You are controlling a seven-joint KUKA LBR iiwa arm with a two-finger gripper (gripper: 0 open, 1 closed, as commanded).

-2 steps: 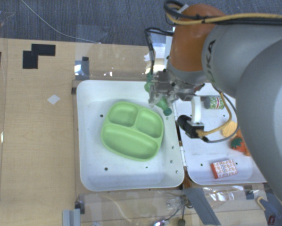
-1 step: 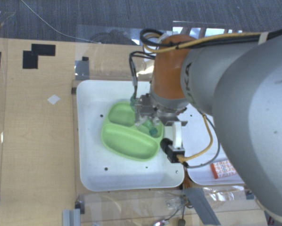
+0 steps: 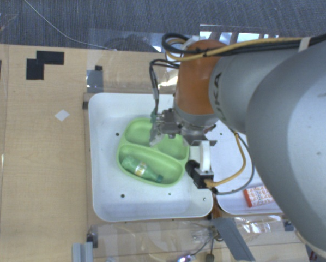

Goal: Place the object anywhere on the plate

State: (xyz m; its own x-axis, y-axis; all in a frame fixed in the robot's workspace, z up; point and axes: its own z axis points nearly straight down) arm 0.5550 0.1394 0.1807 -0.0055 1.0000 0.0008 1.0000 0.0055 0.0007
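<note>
The gripper (image 3: 158,129) hangs over the upper compartments of the green divided plate (image 3: 131,131); whether it is spread or pressed together cannot be told, because the wrist and its orange band (image 3: 194,86) cover most of it. The object, a green bottle (image 3: 142,169), lies below and slightly left of the gripper, on its side in the large lower compartment of the plate, apart from the gripper and not held. Judged from this placement, the task appears met. Risk: the gripper sits close above the plate's inner ridges, so a sideways withdrawal could catch a ridge, shift the light plate and roll the bottle out. A second risk is the black fitting and yellow cable (image 3: 235,178) below and to the right of the gripper, which hang close to the plate's edge and may drag it. The plate rests in the left white bin (image 3: 106,201). To the right, the second bin (image 3: 234,201) holds a red box (image 3: 258,196). Beyond both, the wooden bench (image 3: 37,162) bears black markers (image 3: 42,63), and grey carpet (image 3: 97,4) lies above.
</note>
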